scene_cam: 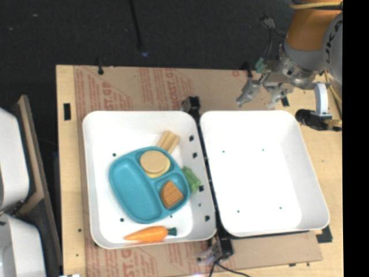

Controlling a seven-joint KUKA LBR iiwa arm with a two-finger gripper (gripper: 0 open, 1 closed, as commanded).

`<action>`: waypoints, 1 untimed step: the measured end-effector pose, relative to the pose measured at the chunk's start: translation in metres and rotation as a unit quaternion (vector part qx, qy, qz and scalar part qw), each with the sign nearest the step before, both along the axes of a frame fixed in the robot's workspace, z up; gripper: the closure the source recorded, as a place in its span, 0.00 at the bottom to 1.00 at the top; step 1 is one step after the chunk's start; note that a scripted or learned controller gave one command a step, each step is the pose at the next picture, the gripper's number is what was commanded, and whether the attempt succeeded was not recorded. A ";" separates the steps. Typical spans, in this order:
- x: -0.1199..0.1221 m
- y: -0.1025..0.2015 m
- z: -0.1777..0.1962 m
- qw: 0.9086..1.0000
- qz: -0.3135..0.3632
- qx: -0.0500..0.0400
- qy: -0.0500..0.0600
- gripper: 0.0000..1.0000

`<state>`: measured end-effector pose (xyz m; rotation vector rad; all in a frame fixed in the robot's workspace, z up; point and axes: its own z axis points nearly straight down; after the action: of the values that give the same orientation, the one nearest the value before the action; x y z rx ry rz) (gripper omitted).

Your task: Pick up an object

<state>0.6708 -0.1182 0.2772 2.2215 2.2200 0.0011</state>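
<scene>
My grey arm with its orange band reaches in from the right, my two-finger pincer [262, 94] spread open and holding nothing, above the right white bin's [300, 131] far edge. The blue plastic sectioned tray [130, 189] lies in the left white bin [95, 154]. Red printing on the cardboard underlay [132, 88] is too small to read.

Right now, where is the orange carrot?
The carrot lies in the left bin, along its near edge, just below the blue tray.
</scene>
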 end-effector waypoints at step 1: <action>0.017 -0.026 -0.081 1.000 -0.001 0.000 0.003 0.00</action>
<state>0.6879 -0.1445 0.1959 2.2264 2.2217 -0.0063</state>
